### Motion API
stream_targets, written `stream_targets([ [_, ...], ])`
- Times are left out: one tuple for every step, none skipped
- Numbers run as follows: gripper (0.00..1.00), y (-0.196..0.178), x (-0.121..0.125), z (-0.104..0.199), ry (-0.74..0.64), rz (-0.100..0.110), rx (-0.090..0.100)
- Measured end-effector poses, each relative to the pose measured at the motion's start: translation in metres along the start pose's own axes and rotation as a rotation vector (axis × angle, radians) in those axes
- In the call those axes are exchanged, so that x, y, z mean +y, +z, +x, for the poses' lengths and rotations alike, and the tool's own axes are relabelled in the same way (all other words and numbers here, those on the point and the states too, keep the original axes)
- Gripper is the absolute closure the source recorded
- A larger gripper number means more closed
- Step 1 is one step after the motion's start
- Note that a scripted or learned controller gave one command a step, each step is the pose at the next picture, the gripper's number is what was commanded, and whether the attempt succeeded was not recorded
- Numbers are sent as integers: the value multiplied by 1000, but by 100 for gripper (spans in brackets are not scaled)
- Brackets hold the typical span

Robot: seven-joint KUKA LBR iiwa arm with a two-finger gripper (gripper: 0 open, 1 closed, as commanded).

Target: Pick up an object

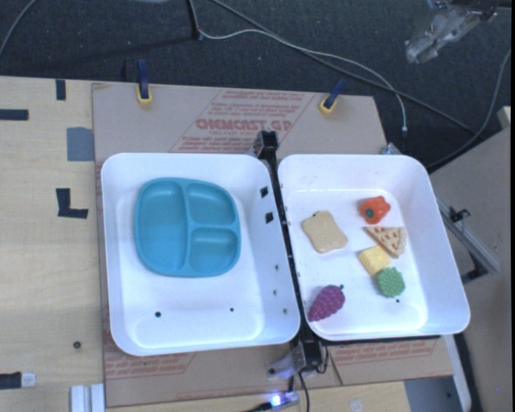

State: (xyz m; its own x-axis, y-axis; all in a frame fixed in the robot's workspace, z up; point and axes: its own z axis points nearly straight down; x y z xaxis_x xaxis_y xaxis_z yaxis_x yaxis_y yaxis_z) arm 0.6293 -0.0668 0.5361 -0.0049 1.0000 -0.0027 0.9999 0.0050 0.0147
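Task just at the start: nothing lifted yet, every toy food lying flat on the bin floor. Gripper high up and far to the right of the toast slice, out over the dark floor, well apart from all the food, with nothing seen in it. Too blurry to tell if open or closed. Left to do, at a guess: come down over one toy, close on it, lift it up. Now the count. Two white bins: the right bin holding the toast slice, and the left bin just to the left of the toast slice, past the black strip. Six toy foods in all, each one of a kind: the toast slice itself; one red tomato to the right of the toast slice and a bit higher; one pizza slice to the right of the toast slice; one yellow cheese block to the right and a bit lower; one green bumpy veggie lower and further right, touching the cheese block; one bunch of purple grapes straight below the toast slice. One blue plate with three parts, well to the left of the toast slice. Two yellow clamps, one up and far left of the toast slice, one straight above it.
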Motion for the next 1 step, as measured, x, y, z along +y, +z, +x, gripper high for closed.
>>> stream_targets([
  [100,53,38,136,-8,23,5],
])
